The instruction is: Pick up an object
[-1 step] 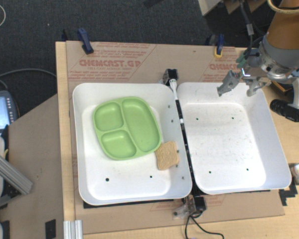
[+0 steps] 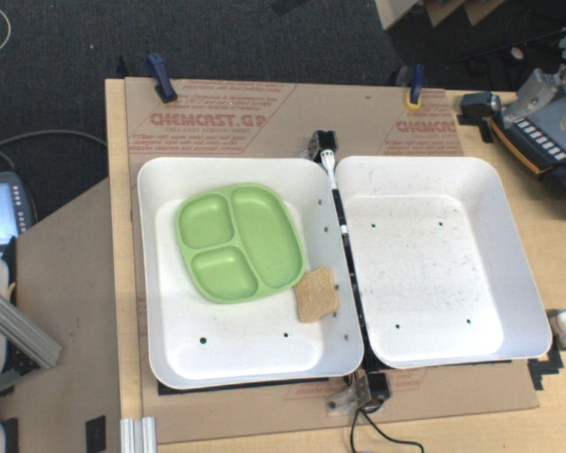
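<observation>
Bins, shallow white plastic, two, side by side on a brown board-covered bench.

Item 1: view-left white bin. Contents: one pale green plastic plate with three compartments, lying flat in the middle of the bin floor, nearer the far edge; one tan, roughly square spongy piece, flat, touching the plate's near rim on the side towards the other bin, close to the bin's inner edge.

Item 2: view-right white bin. Floor speckled with dark marks.

Item 3: blue clamp at the bench's far edge; a second clamp with yellow tip further along.

Gripper state: cannot tell.

Progress, as judged: nothing lifted; both candidate objects rest on the bin floor. The whole pick remains: approach, descent, closing, lift. The tan piece looks the easier grasp; the plate is broad and low.
</observation>
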Robot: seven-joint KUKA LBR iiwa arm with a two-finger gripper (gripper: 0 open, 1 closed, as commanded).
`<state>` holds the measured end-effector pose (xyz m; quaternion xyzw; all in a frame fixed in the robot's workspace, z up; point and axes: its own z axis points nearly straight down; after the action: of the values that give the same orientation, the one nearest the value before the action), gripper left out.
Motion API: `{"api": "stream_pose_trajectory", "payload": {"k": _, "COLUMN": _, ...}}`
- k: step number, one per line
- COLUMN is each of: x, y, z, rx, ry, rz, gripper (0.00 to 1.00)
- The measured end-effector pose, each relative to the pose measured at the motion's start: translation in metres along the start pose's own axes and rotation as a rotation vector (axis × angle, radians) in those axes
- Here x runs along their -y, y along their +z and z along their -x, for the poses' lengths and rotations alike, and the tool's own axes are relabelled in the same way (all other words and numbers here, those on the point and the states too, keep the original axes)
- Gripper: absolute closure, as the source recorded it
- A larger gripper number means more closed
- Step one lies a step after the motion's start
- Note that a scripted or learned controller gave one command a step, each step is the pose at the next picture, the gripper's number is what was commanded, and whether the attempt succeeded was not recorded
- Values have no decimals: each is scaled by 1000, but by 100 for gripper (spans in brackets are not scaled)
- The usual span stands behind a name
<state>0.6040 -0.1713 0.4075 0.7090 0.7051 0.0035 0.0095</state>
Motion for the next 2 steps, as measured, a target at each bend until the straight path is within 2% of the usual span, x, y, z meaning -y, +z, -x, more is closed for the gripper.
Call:
{"api": "stream_pose_trajectory", "payload": {"k": 1, "x": 82, "y": -140, "z": 28, "rx": -1, "ry": 0, "rz": 1, "gripper": 0}}
{"api": "stream_pose_trajectory", "payload": {"k": 2, "x": 77, "y": -141, "z": 26, "rx": -3, "ry": -6, "rz": -11, "gripper": 100}}
